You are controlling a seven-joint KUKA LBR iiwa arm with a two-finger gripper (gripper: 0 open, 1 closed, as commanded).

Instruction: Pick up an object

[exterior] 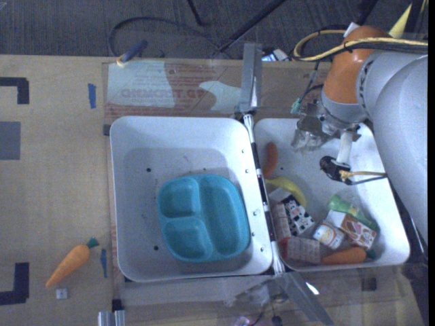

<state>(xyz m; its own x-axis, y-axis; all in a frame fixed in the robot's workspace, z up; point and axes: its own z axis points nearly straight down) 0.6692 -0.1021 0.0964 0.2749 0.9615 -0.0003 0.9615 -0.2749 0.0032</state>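
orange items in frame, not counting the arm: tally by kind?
Carrot on the bench: 1
Carrot in the right bin: 1
Sausage-shaped piece in the right bin: 1
Total: 3

This looked like a robotics lab — a plywood surface marked with black and blue tape, two white bins clamped side by side, and tripod legs and cables on grey carpet behind. Toy food and a teal divided tray served as props — nothing domestic.
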